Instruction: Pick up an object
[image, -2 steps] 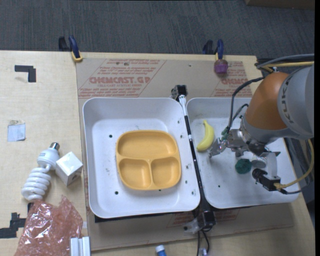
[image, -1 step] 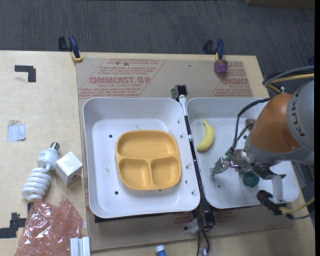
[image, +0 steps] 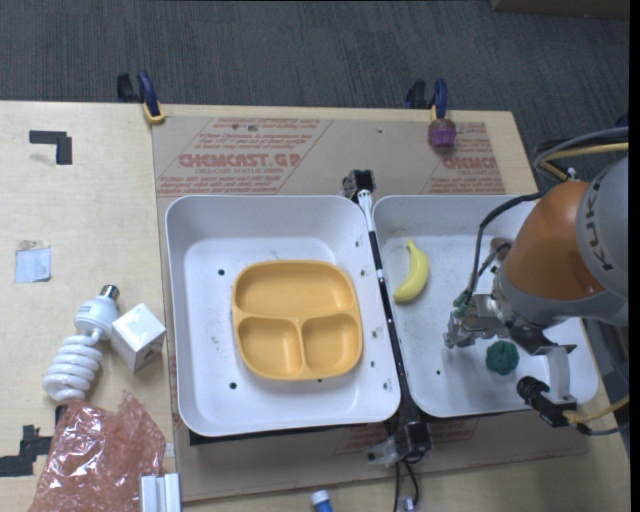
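Camera view, banana (image: 411, 272), tray (image: 297, 319), gripper (image: 462, 330)

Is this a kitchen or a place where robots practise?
Probably a robot lab. A robot arm reaches over two white bins clamped to a workbench. One bin holds a yellow divided plate, the other a toy-like banana, not real cooking things.

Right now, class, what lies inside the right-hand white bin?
Inside the right bin lie a yellow banana near its left wall and a dark green object further right. The arm hangs over the bin's right part, covering whatever may lie beneath it.
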